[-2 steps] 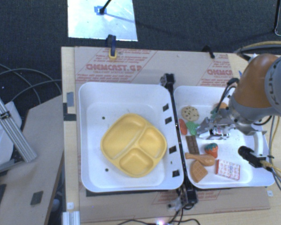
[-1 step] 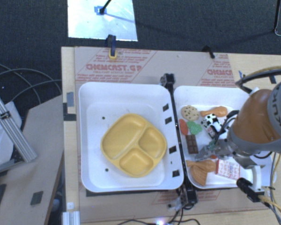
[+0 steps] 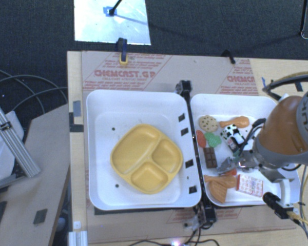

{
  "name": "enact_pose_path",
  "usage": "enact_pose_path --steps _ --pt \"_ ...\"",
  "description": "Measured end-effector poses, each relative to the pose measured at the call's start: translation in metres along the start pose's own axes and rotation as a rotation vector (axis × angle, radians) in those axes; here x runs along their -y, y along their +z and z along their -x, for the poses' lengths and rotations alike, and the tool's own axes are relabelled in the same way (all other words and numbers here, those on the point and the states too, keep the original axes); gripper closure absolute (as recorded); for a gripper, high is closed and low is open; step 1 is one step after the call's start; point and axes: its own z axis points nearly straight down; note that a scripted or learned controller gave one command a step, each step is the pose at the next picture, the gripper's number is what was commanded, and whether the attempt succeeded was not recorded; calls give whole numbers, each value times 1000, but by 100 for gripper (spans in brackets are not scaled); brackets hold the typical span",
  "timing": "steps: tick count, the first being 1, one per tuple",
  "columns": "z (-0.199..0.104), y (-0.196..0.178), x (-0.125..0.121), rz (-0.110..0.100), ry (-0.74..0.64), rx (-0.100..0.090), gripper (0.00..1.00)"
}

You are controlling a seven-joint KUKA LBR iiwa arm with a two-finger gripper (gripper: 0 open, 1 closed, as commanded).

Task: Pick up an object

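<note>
Whether the gripper is clenched is unclear; crowded toys risk it snagging the chocolate bar.

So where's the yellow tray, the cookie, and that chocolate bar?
yellow divided tray point(image 3: 146, 158), camera view, on its middle where the compartments meet, in the left bin.
cookie point(image 3: 208, 122), camera view, centre of its speckled face.
chocolate bar point(image 3: 210, 158), camera view, middle of the brown block.

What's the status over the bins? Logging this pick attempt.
Gripper low in right bin, by chocolate bar. Nothing seen held. Cookie, green piece, cow toy crowd close. Yellow tray in left bin.
</note>
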Motion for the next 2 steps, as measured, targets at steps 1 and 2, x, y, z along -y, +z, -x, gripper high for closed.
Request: enact_pose_path --steps 1,2 --pt "92 -10 1 2 7 5 0" --pt "86 -20 -1 3 0 1 100"
